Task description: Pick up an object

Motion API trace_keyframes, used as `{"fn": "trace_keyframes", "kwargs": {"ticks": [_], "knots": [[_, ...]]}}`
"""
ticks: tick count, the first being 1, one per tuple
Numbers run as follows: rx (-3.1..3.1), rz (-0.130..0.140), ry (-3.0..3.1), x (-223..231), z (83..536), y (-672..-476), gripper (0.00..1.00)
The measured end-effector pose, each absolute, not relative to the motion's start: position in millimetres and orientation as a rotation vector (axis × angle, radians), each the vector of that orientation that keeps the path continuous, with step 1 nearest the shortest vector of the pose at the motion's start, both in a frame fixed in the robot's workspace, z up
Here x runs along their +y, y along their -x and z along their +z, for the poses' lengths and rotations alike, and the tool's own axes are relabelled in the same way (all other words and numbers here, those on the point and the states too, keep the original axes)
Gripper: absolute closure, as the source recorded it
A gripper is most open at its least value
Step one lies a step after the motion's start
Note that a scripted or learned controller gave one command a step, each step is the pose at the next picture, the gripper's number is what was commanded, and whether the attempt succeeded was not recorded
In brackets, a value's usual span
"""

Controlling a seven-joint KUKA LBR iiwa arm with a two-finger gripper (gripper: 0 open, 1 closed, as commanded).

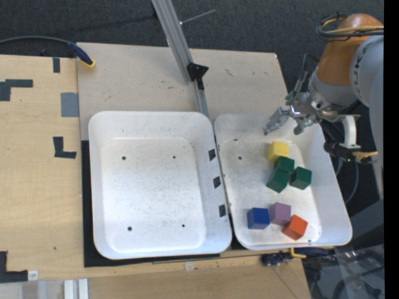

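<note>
A two-finger gripper (285,124) hangs above the far edge of the right bin (333,195), its metal fingers (272,125) splayed apart with nothing between them, carried by a grey arm (368,61) with an orange band that reaches in from the right side of the bench. Just below the gripper, inside the right bin, a yellow block (278,149) lies nearest the fingers but apart from them. Touching the yellow block's near side sits a dark green block (285,165), with a second green block (278,180) pressed against it and a third green block (301,177) just beside that pair toward the bin's right wall. Farther toward the bin's near rim, a blue block (258,217), a purple block (280,213) and an orange block (296,227) form a tight row, the purple one between the other two. The left bin (149,185), side by side with the right one, shows a speckled white floor. A slanted metal rail (177,39) crosses the pale bench top (137,80) behind the bins, ending at a black clamp (197,72). At the bench's far left corner, a cable with a yellow-and-blue end (82,55) rests on the surface.
</note>
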State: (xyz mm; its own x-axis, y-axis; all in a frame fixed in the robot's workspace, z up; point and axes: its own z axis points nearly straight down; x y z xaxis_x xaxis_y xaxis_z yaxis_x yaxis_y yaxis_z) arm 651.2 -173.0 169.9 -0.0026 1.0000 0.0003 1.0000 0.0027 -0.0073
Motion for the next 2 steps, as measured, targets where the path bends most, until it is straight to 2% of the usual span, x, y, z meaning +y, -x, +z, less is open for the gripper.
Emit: {"fn": "trace_keyframes", "kwargs": {"ticks": [1, 2], "knots": [[-2.221, 0.007, 2.215, -171, 123, -657.1, 0.0], [-2.227, 0.003, 2.216, -170, 136, -658.8, 1.0]]}}
